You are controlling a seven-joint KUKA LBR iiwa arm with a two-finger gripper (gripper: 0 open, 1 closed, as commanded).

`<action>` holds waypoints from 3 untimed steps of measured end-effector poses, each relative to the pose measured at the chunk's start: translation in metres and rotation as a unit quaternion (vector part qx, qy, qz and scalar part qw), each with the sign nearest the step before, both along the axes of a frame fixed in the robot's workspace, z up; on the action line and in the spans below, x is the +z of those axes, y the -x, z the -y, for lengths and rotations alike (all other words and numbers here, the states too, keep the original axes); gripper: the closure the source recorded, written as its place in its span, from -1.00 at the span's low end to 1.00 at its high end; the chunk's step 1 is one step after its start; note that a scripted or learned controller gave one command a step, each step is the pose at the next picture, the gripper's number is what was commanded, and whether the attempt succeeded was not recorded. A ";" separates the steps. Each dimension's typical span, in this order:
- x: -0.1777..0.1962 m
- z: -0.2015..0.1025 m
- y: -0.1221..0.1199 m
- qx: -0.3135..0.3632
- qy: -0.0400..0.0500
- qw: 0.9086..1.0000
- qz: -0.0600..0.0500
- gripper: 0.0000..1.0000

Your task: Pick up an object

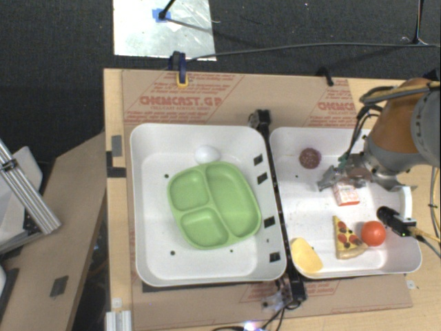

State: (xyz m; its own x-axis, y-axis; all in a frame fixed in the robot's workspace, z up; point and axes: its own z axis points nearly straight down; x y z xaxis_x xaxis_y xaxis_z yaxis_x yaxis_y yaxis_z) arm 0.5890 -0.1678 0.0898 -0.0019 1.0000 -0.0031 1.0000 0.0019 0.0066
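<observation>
While poised over right bin [324, 264], gripper [339, 178] hangs just above red-white carton [347, 196]; jaw state impossible to tell. Risk: off-centre descent nudges carton toward pizza slice [346, 238], tomato [373, 233].

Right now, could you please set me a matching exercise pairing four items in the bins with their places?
Things:
1. green divided plate
2. pizza slice
3. tomato
4. yellow piece

Places:
A. right bin, near left corner
B. left bin, middle
C. right bin, just right of the pizza slice
D. right bin, between the yellow piece and the tomato

Pairs: 1-B, 2-D, 3-C, 4-A
</observation>
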 end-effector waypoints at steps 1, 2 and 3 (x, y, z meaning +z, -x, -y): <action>0.010 0.000 0.000 0.000 -0.001 1.000 -0.001 1.00; 0.054 -0.006 -0.005 0.001 -0.001 1.000 -0.002 1.00; 0.097 -0.004 -0.009 0.002 -0.001 1.000 -0.002 1.00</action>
